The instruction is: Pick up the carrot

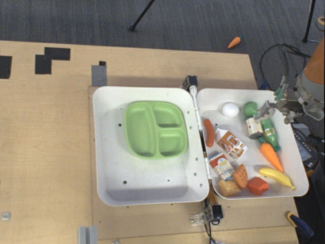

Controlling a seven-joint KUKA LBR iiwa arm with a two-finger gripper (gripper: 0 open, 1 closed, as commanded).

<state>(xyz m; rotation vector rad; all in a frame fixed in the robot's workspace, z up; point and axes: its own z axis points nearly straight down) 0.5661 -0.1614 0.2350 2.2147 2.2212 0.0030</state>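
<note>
Right bin (302,184) holds carrot (271,157) beside banana (277,177); my gripper (265,113) above, jaws' state unclear.

Arm (316,70) reaching from right, end effector (265,113) lowered

Two shallow white plastic bins sit side by side: the left bin (101,136) holds one green sectioned plate (155,129), and the right bin (299,179) holds one orange carrot (271,156), one yellow banana (277,177), one white egg (230,109), one red sausage (208,132).
</note>
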